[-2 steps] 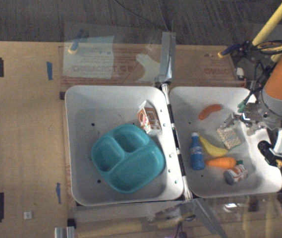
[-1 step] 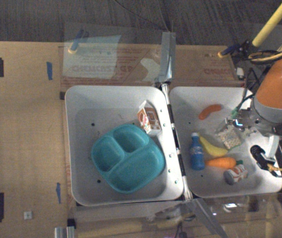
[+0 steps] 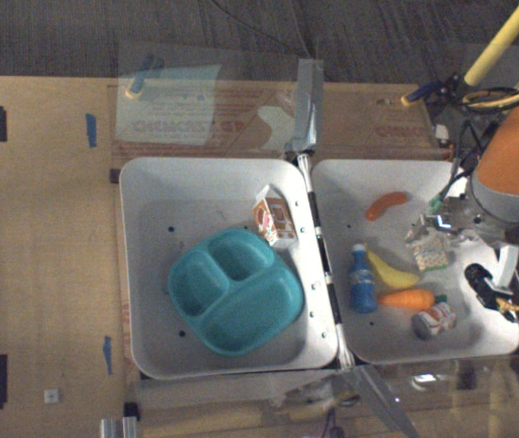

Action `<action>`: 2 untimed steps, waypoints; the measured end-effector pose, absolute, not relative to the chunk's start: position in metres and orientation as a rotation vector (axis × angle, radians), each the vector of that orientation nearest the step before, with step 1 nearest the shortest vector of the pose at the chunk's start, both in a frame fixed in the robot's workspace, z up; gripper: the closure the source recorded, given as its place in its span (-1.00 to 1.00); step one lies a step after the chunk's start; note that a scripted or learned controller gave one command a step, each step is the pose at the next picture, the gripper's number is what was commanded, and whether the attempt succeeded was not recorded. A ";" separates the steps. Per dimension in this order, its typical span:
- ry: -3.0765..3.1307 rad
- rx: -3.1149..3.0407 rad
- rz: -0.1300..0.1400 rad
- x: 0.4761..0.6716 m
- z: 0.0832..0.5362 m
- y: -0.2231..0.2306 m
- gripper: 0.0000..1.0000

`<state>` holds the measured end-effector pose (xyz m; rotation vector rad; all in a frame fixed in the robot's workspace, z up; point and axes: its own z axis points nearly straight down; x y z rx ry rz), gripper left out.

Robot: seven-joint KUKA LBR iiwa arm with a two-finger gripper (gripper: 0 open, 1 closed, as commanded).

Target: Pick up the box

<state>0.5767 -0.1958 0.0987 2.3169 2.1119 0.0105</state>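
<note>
Fingers [image 3: 428, 231] hang over the right bin [image 3: 350, 185] on a brown bench [image 3: 40, 272].

The box [image 3: 275, 218] is a small carton, white with orange-brown print on its faces and a folded, gabled top. It lies in the left bin [image 3: 140, 190], close to that bin's right wall and toward its far side. It leans at a tilt, its lower end resting just at the upper right rim of the teal divided plate [image 3: 236, 290]. Nothing grips it.
</note>
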 end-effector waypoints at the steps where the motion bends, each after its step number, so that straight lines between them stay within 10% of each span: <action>1: 2.211 2.229 0.002 0.564 0.187 -0.139 1.00; 2: 1.969 2.444 0.000 0.575 0.195 -0.205 1.00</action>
